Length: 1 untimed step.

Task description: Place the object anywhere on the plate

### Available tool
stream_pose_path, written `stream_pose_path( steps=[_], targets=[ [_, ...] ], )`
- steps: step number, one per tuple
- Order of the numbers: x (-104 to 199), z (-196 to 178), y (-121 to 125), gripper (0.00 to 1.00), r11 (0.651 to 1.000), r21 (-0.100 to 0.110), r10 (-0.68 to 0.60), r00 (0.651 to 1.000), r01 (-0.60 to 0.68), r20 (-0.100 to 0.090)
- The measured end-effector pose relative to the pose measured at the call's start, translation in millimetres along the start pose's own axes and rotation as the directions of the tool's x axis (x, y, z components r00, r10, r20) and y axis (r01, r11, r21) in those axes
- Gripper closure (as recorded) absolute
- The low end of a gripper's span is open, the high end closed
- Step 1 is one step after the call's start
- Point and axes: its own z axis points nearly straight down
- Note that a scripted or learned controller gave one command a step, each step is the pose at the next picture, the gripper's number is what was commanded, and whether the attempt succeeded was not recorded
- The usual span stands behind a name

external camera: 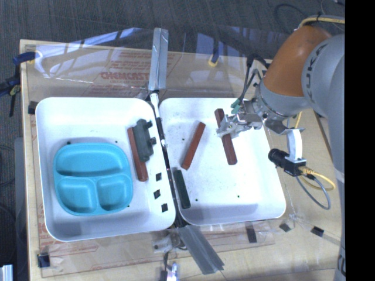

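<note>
Hovering over right bin (pixel 266 183): gripper (pixel 229 127), finger state unclear, above brown stick (pixel 226 138). Second stick (pixel 193 145) left; dark block (pixel 144 139), third stick (pixel 137 154) beside blue plate (pixel 64 163).

Two shallow white bins sit side by side on a worktop (pixel 304 215), seen from above. The left bin (pixel 53 113) holds a blue divided plate (pixel 92 177), with a brown stick (pixel 138 154) and a dark grey block (pixel 145 139) just right of it. In the right bin (pixel 263 198) lie two more brown sticks, one slanted near the middle (pixel 193 145) and one (pixel 228 145) under the arm's gripper (pixel 233 125), plus a dark bar (pixel 181 189) along the left wall.
</note>
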Motion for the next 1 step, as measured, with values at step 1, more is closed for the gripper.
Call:
stream_pose_path(
  steps=[1],
  targets=[
    [87.3,-15.4,2.6,1.00,0.985,0.001,-0.171,0.985,0.171,-0.001]
  ],
)
